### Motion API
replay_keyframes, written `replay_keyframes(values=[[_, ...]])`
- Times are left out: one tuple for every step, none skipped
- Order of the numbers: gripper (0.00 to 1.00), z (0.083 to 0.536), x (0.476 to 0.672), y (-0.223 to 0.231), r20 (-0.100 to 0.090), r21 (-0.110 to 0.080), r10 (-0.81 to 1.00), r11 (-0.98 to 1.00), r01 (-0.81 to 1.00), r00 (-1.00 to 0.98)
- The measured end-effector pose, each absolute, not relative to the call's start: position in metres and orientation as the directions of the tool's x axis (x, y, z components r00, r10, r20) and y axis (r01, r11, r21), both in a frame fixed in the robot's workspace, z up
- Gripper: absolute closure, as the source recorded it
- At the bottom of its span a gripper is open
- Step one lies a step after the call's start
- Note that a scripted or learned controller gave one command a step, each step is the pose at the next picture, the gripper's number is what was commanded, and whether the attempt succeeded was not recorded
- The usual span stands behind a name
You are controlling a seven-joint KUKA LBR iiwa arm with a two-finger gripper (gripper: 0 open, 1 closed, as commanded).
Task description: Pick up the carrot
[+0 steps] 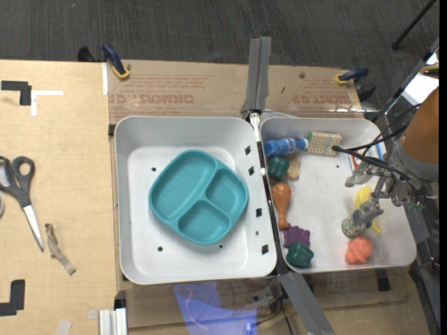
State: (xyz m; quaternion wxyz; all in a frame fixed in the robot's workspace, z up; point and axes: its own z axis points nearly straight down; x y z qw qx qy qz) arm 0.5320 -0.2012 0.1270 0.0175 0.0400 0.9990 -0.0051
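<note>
The gripper [360, 222] hangs low near the right bin's [328, 180] right wall, over a yellow toy [364, 199], just above an orange-pink toy [358, 250] at the front edge; finger state cannot be told. The carrot [281, 202] lies along the left wall, well apart, with bare floor between. A teal plate [199, 197] occupies the left bin [133, 208].
</note>
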Motion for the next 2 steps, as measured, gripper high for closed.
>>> replay_keyframes(values=[[0.00,0.102,0.562,-0.213,-0.011,-0.002,0.017,1.000,0.017,-1.000],[0.00,0.092,0.548,-0.094,-0.001,0.001,0.165,0.986,0.165,-0.986]])
